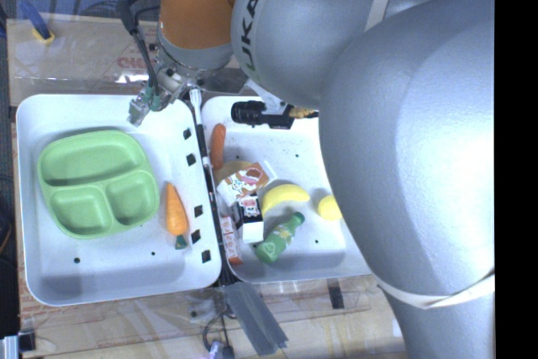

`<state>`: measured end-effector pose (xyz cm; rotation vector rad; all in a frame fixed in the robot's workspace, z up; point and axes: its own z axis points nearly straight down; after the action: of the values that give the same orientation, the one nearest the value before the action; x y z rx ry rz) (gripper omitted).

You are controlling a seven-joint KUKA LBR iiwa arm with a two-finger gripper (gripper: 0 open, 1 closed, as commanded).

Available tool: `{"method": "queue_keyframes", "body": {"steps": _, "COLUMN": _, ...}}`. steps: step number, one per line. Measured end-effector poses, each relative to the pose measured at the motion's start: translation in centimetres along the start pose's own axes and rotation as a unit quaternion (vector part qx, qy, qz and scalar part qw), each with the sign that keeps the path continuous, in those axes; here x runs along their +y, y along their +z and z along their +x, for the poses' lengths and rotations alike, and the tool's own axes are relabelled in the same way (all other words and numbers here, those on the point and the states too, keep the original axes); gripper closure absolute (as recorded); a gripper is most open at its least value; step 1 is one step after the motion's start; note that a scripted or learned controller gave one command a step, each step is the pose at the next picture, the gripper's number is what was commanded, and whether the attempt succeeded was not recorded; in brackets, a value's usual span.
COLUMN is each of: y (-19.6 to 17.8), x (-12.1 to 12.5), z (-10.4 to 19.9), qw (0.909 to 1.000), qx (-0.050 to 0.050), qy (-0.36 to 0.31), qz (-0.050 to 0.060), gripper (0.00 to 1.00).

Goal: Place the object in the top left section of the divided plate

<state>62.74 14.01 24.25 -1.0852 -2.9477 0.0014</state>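
Hovering gripper [145, 108] above divided plate [95, 182], carrot [174, 210] beside

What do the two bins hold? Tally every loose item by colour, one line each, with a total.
Green: 2, the divided plate and the bottle
Orange: 2, the carrot by the plate and a carrot-like item in the right bin
Yellow: 2, the banana and a small rounded fruit
Multicoloured: 1, a printed packet
Total: 7
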Motion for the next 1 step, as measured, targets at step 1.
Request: {"method": "queue_keyframes", "body": {"steps": 1, "y": -0.48, "x": -5.01, "z": 6.94, "qw": 0.9995, "qx": 0.001, "qy": -0.032, "qz": 0.001, "gripper": 1.0}}
